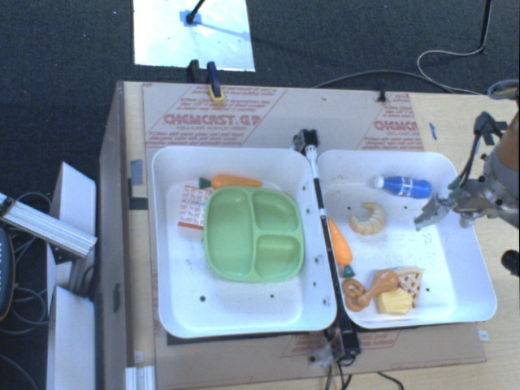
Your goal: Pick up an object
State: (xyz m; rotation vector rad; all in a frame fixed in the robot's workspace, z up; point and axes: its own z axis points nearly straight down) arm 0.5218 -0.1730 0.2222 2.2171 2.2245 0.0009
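My gripper hangs over the right side of the right bin, with nothing visibly held. Just to its left lie a blue bottle and, below that, a tan croissant. An orange carrot rests against the bin's left wall. At the bin's front sit a pretzel, a chicken drumstick, a pizza slice and a yellow cheese block.
The left bin holds a green divided plate, a second carrot behind it and a small red-and-white card at its left. A black divider rail runs between the bins.
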